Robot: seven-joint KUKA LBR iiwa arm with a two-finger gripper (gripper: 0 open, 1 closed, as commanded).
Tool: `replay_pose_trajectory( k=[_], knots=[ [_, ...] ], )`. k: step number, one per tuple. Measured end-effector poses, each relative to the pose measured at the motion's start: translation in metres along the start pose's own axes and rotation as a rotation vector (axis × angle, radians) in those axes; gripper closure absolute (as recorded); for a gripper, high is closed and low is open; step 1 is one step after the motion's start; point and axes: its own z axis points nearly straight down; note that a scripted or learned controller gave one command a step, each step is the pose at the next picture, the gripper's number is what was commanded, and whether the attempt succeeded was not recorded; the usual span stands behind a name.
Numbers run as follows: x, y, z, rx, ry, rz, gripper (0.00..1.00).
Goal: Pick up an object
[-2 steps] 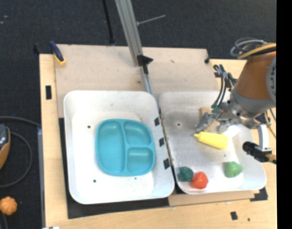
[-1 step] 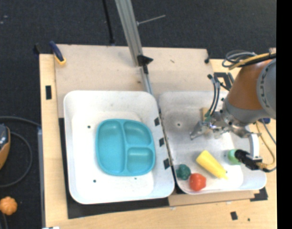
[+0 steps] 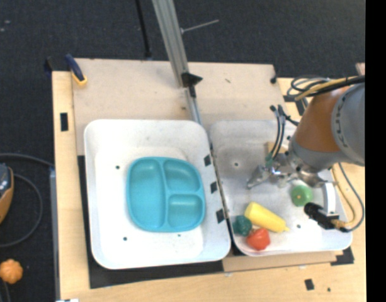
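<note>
Your gripper (image 3: 259, 178) sat low in the right bin (image 3: 243, 137); jaw state couldn't be told. Yellow toy (image 3: 266, 217), red toy (image 3: 259, 238) and green ball (image 3: 300, 195) lay nearby, none gripped

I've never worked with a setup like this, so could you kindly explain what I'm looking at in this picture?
This is one camera fixed above a bench, looking down at a slant. The grey machine with the orange band coming in from the right is a robot arm; its end effector reaches into the right bin. Whether its fingers are open or shut is not clear here, and nothing can be seen between them. Two shallow white bins sit side by side. The left bin holds a blue divided plate. The right bin holds small toys: a yellow piece, a red one, a dark green one and a green ball close under the arm.
</note>
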Motion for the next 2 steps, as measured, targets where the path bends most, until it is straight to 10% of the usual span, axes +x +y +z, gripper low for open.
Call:
replay_pose_trajectory(
  k=[1, 2],
  knots=[
    [-0.001, 0.002, -0.013, -0.007, 0.0, 0.003, 1.0],
    [-0.001, -0.001, -0.057, -0.004, 0.0, 0.0, 1.0]
  ],
)
